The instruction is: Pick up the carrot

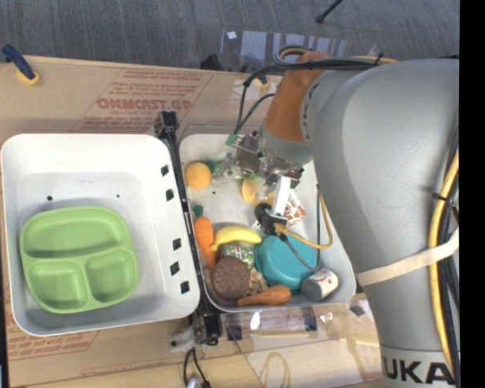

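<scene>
Carrot untouched, right bin

Carrot (204, 234) at left wall of right bin (337, 259), mid-frame, lying lengthwise, just left of banana (238, 235). Gripper (263, 172) over upper part of same bin, near yellow ball (197, 175); apart from carrot. Open or closed: cannot tell. Teal bowl (284, 263), brown disc (229, 278), second orange piece (264, 297) lower in bin. Green tray (77, 258) in left bin (81, 156).

The arm (388, 176) hides the right bin's (196, 148) far side; end effector fingertips unclear
</scene>
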`<action>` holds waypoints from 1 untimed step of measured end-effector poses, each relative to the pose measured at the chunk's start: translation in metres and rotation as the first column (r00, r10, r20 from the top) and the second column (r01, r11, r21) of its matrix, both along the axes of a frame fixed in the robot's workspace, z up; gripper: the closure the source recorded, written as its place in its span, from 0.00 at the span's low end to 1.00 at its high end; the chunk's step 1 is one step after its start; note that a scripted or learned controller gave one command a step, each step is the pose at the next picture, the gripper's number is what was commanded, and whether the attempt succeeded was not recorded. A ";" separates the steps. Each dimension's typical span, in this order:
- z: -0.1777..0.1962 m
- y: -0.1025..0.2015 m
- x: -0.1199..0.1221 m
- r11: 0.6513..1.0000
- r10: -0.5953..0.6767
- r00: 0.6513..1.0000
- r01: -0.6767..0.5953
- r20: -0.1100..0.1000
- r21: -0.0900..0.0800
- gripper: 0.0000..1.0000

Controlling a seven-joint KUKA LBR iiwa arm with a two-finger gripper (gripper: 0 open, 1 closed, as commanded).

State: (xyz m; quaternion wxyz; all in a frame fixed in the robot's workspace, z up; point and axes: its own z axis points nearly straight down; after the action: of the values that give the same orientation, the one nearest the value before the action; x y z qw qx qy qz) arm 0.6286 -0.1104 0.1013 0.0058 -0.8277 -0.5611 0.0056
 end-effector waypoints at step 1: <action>-0.010 -0.044 -0.025 1.000 0.011 1.000 -0.011 0.006 -0.002 0.00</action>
State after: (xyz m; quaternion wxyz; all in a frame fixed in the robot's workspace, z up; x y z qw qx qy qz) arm 0.6038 -0.1549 0.0910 0.0033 -0.8247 -0.5656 0.0034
